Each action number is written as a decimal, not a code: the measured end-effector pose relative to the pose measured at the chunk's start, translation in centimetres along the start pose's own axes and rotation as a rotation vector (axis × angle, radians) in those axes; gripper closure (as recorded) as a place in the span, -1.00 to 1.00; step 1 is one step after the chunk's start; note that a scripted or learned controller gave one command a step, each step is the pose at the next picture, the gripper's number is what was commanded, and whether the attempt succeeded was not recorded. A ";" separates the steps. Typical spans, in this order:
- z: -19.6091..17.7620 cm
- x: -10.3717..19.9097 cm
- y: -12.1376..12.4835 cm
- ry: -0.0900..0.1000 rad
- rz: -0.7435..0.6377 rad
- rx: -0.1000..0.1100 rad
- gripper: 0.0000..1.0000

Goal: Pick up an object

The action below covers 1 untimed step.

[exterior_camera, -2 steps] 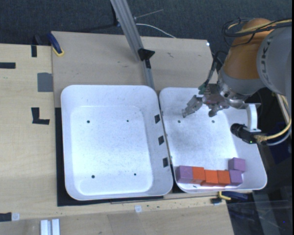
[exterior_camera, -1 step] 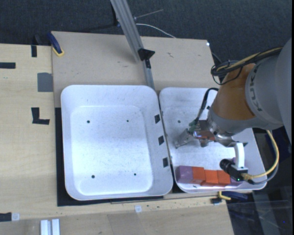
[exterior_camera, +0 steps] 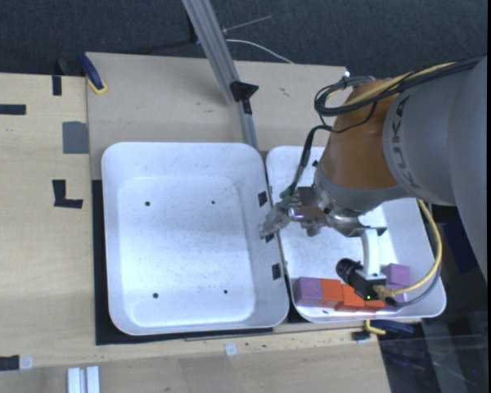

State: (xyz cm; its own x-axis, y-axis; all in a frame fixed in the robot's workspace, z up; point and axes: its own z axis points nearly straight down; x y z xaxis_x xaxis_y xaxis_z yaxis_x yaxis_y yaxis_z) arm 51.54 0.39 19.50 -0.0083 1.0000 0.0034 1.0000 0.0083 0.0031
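Observation:
My gripper (exterior_camera: 280,219) hangs over the left edge of the right bin (exterior_camera: 421,219), close to the wall it shares with the left bin (exterior_camera: 114,219). Nothing shows held in it. Several small blocks lie at the near edge of the right bin: a purple block (exterior_camera: 313,290), an orange block (exterior_camera: 340,294) touching it, and a paler purple block (exterior_camera: 398,274) further right. They sit below and to the right of the gripper, apart from it. The arm's wide grey and orange body (exterior_camera: 368,150) hides much of the right bin's floor.
A slanted metal pole (exterior_camera: 217,47) comes down from the top to the bins' far rim. A black cylinder with a green light (exterior_camera: 357,281) and a yellow cable (exterior_camera: 430,260) hang from the wrist above the blocks. Dark tape marks dot the wooden bench (exterior_camera: 33,219) at left.

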 end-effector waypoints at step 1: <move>-3.8 -3.9 4.1 -0.005 0.009 -0.001 -1.00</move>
State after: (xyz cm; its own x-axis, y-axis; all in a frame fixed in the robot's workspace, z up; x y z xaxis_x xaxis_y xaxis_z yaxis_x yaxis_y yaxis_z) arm 55.63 -3.53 23.28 0.0006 1.0000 -0.0020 1.0000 -0.0006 0.0042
